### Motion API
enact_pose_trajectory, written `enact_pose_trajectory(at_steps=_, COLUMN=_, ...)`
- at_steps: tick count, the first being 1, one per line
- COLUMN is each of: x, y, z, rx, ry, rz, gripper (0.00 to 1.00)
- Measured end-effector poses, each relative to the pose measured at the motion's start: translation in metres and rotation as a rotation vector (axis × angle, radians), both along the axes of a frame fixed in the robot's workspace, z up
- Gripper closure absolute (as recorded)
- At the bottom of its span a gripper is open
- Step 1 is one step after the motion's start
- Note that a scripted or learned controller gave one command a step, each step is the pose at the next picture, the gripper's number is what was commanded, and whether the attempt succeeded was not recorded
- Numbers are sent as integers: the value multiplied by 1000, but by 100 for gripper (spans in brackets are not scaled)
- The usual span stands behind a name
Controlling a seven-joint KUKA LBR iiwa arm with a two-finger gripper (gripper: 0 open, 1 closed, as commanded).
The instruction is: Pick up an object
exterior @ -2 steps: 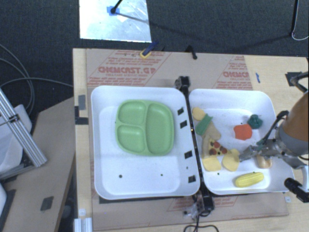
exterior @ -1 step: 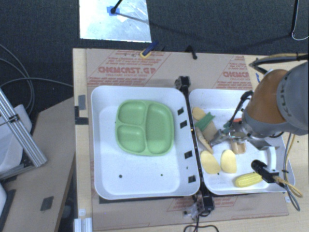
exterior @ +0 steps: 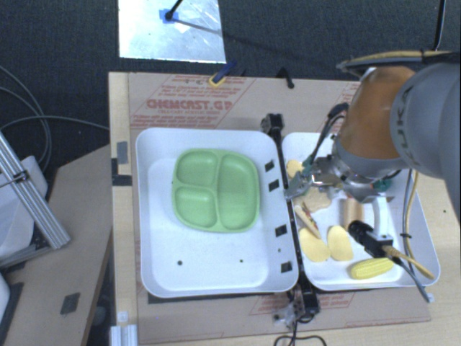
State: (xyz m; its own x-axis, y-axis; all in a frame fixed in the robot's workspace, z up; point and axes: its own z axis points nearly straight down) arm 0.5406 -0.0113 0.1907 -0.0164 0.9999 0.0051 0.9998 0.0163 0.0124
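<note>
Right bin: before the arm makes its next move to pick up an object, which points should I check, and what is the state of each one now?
1. Objects to pick are in the right bin: ok. A corn cob and two yellow pieces lie near its front.
2. Gripper is over the right bin: ok, at its left side.
3. Room between the gripper and the wall between the bins: not ok, they look very close.
4. Gripper already carries something: cannot tell.
5. Green plate is out of the way: ok. It lies flat in the left bin, apart from the arm.
</note>
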Motion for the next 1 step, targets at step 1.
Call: enact_pose_trajectory(at_steps=1, x=35, y=-2, z=-6, rx=-5, ry=8, rz=-11, gripper=0)
